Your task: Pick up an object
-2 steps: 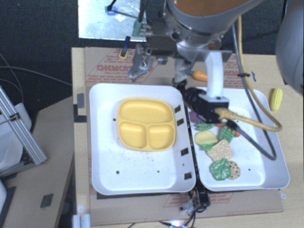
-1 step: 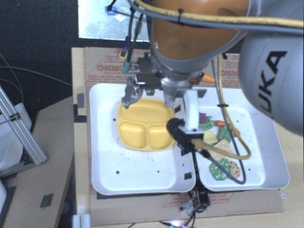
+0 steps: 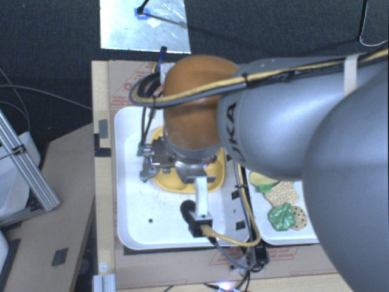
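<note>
A flat yellow object [image 3: 163, 179] lies in the left white bin [image 3: 130, 224], mostly covered by the arm. My gripper [image 3: 173, 166] hangs straight over it, low in the bin, beneath the orange wrist band. The wrist hides where the gripper meets the yellow object, so contact cannot be judged. In the right white bin [image 3: 285, 239] lie a green leaf-shaped piece [image 3: 281, 216], a beige speckled piece [image 3: 281, 193] and a pale yellow-green piece [image 3: 262, 179], partly hidden by the arm.
The grey arm spans the right half of the view and covers most of the right bin. A small dark speck [image 3: 151, 219] sits on the left bin's floor. A metal plate [image 3: 143, 17] lies behind the bins. An aluminium frame [image 3: 24, 169] stands at the left.
</note>
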Available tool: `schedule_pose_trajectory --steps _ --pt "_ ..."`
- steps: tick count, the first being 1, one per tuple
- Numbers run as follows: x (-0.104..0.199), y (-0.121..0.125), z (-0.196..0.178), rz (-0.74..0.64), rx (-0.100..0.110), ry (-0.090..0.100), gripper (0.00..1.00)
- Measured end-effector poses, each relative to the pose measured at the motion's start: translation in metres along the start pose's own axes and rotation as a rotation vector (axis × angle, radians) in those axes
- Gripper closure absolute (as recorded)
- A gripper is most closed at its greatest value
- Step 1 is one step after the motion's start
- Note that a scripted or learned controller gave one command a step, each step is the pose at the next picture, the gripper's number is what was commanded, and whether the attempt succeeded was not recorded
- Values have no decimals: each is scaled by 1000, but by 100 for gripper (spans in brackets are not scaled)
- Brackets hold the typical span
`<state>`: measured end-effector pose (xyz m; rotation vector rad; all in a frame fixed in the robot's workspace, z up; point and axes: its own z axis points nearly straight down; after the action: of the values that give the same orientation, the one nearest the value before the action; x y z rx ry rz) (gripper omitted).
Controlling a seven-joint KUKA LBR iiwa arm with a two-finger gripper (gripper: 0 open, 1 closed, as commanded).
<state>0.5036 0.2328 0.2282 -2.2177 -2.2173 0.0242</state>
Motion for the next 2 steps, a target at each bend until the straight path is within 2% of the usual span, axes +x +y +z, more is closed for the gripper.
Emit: schedule_pose_trajectory --steps 1,2 --pt "-1 -5 128 0 -2 2 0" --pt "-81 10 147 2 14 12 0"
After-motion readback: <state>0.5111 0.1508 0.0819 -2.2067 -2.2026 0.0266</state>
